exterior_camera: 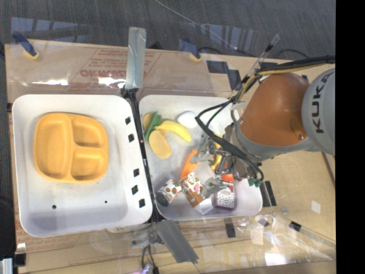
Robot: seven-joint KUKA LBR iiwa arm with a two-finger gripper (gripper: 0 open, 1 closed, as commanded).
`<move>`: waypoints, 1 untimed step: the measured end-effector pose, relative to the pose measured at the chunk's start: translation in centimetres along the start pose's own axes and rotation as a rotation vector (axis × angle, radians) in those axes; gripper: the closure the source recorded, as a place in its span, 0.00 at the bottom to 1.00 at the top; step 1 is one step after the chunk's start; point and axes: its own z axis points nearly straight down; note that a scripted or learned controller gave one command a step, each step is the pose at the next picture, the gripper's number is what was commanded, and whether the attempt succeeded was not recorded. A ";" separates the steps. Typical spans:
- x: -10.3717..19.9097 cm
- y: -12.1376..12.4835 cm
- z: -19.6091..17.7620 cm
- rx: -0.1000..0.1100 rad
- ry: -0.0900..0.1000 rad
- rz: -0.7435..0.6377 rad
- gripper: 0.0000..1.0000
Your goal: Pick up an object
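Nearest the camera: orange band [274, 110] of the arm's wrist, hanging over the right bin [171, 104] and hiding part of its right side. Below it the gripper [219, 173] sits low among the clutter near the bin's front-right corner; cables cross it, so open vs. closed cannot be told, and nothing is seen held.

Candidate objs., right bin: banana [174, 130] and pale yellow piece [160, 144] toward the back-left corner; white round item [186, 119] by the back wall; orange carrot-like piece [189, 163] mid-bin; small patterned can [169, 190], patterned carton [193, 186] and purple-labelled cup [225, 200] along the front wall, touching or nearly so. Left bin [23, 170]: yellow divided plate [71, 147], back-left, well apart from the arm.

Step in hand (judged): closing on an item in the front cluster. To do it well: centre on one obj. only, since carton and cup are packed tight and a straddling grip would likely slip; lift straight up to clear the front wall; keep cables off the carrot-like piece.
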 end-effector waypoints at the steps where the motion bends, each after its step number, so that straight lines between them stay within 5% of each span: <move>1: -4.0 0.1 9.9 -0.003 0.006 -0.128 0.00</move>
